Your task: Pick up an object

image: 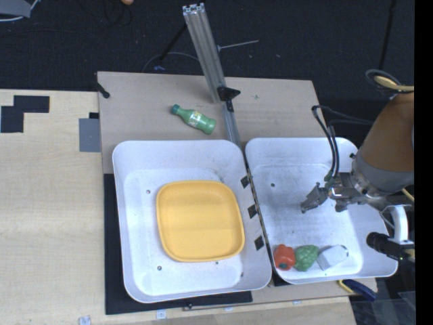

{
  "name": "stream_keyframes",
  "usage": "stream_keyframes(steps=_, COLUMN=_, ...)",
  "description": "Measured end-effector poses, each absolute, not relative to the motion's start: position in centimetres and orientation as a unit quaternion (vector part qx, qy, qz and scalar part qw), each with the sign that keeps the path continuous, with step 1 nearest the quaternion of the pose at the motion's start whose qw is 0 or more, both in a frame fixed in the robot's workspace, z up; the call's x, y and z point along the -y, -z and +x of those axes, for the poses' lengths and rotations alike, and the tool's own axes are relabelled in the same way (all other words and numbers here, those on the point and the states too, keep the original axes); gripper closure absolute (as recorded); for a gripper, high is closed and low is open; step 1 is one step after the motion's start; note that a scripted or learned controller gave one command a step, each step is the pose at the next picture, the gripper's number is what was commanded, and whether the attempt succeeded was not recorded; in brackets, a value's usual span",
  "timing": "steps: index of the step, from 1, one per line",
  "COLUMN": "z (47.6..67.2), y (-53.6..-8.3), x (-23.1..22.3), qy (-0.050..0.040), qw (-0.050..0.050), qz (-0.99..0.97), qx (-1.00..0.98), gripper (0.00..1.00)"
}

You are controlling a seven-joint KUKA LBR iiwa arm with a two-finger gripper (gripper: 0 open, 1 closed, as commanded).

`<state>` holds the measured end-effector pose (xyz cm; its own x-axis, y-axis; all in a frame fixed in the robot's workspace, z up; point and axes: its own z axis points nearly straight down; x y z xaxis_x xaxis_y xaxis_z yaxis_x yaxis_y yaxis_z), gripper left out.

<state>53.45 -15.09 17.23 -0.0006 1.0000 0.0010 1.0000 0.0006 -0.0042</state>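
Observation:
In the right bin (pixel 298 156), three small objects lie in a row along the near wall: a red piece (pixel 284 256), a green bumpy piece (pixel 306 256) and a white block (pixel 332 256). My gripper (pixel 313 201) hangs over the middle right of this bin, pointing left, well above and behind those objects. Nothing shows between its dark fingers. The left bin (pixel 135 161) holds a yellow square plate (pixel 199 220).
A green bottle (pixel 193 119) lies on the bench behind the left bin. A slanted aluminium rail (pixel 208 46) rises from the bench between the bins. A black cable (pixel 329 141) loops above the right bin near the arm.

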Motion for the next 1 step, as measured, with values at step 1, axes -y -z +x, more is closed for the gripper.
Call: stream_keyframes(steps=1, z=53.04, y=-12.88, x=15.39, qy=-0.0013, qw=0.002, qz=-0.707, qx=0.707, gripper=0.0)
